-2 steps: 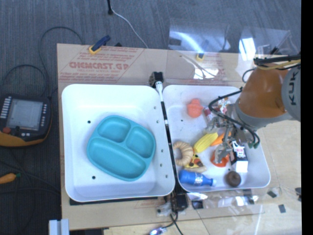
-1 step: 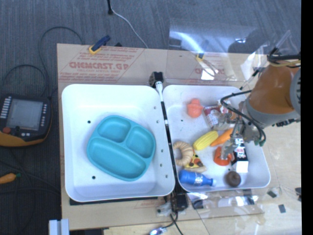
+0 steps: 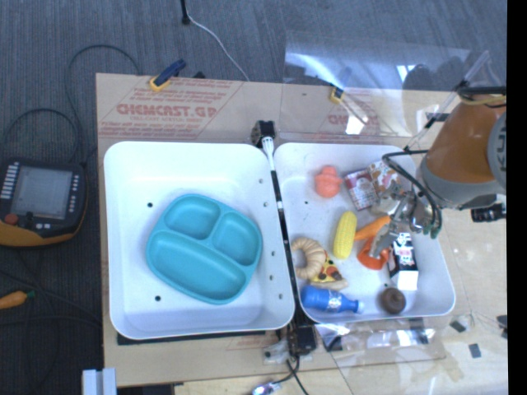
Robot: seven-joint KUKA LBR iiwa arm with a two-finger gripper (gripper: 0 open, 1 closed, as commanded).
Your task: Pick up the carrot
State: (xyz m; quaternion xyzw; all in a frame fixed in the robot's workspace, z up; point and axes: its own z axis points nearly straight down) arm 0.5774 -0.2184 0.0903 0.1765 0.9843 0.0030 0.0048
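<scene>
Left white bin (image 3: 132,171): only a blue compartment tray (image 3: 206,247), mid-floor, untouched. Right white bin (image 3: 445,303): yellow plastic corn cob (image 3: 344,234) at centre, then the orange plastic carrot (image 3: 375,229) lying tilted toward the right wall. Gripper (image 3: 403,214) is down at the carrot's right end, likely lining up a grasp. Cables and clutter block the tips, so finger opening: can't tell.

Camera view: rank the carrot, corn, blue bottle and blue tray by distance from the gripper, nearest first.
1. Carrot, right beside the gripper.
2. Corn, mid right bin.
3. Blue bottle, right bin's front left corner.
4. Blue tray, left bin.
</scene>
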